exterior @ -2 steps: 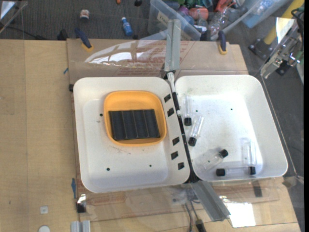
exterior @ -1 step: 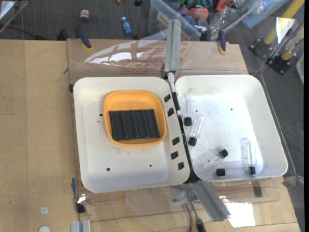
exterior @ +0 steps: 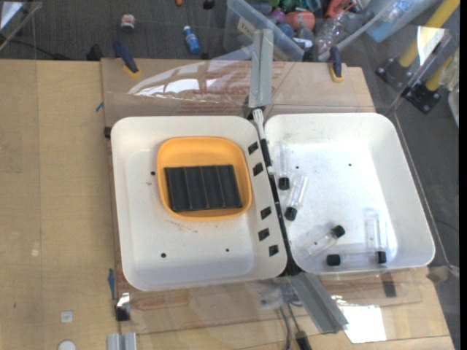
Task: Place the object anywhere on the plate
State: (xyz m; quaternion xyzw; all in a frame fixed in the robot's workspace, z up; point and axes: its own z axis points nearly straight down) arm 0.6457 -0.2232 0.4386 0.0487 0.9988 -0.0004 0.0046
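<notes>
An orange plate (exterior: 169,160) with rounded corners lies in the left white bin (exterior: 139,246). A black ribbed rectangular block (exterior: 203,188) rests flat on the plate and covers most of its floor. In the right white bin (exterior: 379,144), several clear plastic vials with black caps lie on their sides. Two vials (exterior: 295,194) are near the divider. A third vial (exterior: 325,237) is lower down, and two more vials (exterior: 373,230) lie along the front right corner.
A metal bar (exterior: 260,68) runs up from the seam between the bins. Black clips (exterior: 264,214) line the divider. A clear tub of coloured toys (exterior: 306,6) stands beyond the bench. Wooden bench surface (exterior: 51,195) surrounds the bins.
</notes>
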